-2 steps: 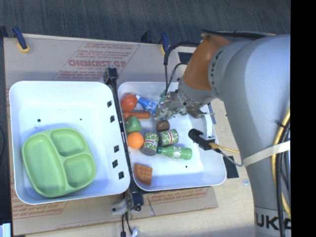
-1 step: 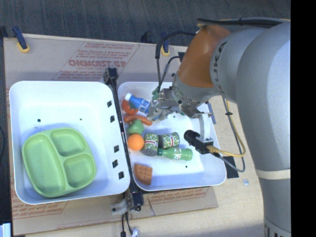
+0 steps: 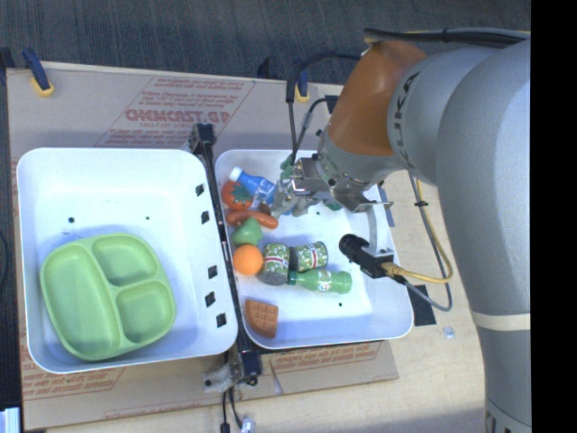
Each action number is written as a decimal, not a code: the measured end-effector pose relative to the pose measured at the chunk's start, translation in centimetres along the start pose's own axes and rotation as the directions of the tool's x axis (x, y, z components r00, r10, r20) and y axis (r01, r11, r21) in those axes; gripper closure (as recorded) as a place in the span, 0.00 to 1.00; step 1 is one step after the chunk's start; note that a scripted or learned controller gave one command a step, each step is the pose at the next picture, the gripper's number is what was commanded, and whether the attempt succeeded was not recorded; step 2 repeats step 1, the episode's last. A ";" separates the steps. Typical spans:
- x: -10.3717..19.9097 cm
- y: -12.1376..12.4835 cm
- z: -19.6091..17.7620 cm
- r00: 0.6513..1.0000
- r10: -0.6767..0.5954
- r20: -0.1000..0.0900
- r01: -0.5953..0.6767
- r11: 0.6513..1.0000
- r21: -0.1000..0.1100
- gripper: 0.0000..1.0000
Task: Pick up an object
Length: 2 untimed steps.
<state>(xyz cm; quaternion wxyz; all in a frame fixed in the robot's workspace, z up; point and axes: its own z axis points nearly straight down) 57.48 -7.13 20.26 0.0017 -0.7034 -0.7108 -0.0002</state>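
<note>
My gripper (image 3: pixel 293 195) hangs over the upper middle of the right bin (image 3: pixel 388 318), just right of a blue and white bottle (image 3: pixel 253 186). Below that bottle lie an orange carrot-like piece (image 3: pixel 252 216) and a green pear (image 3: pixel 247 233). Further down are an orange ball (image 3: pixel 248 260), two small green-labelled cans (image 3: pixel 294 258) and a green bottle (image 3: pixel 323 281) lying on its side. A brown waffle piece (image 3: pixel 261 316) rests near the bin's front left corner. The arm's bulk hides the bin's upper right part.
The left bin (image 3: pixel 54 170) holds a green divided plate (image 3: pixel 106 294) in its front half. A black hinge strip (image 3: pixel 215 242) runs between the two bins. Cardboard (image 3: pixel 171 106) lies under both bins. Bare white floor shows at the right bin's front right.
</note>
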 end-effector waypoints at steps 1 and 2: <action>-0.3 -8.6 -3.1 1.000 0.005 0.002 -0.005 1.000 0.000 1.00; -0.3 -8.6 -3.1 1.000 0.005 0.002 -0.005 1.000 0.000 1.00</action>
